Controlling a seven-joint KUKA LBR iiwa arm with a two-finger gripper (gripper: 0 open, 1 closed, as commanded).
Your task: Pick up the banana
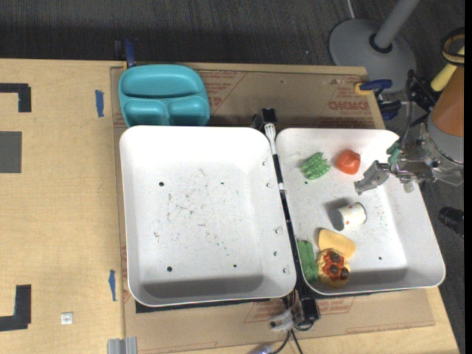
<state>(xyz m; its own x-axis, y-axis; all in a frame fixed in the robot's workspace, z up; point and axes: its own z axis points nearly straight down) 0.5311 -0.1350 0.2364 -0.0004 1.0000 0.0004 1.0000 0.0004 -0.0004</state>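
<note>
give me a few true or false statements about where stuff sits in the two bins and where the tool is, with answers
1. The tool is over the right bin. True.
2. The red tomato-like toy lies in the left bin. False: it lies in the right bin, near the far edge.
3. The green leafy toy lies left of the red toy. True.
4. The tool holds the yellow piece. False: the yellow piece lies on the bin floor near the front, apart from the tool.
5. The teal divided tray sits inside the right bin. False: it sits on the bench behind the left bin.
6. A small white and grey cylinder lies between the red toy and the yellow piece. True.
</note>
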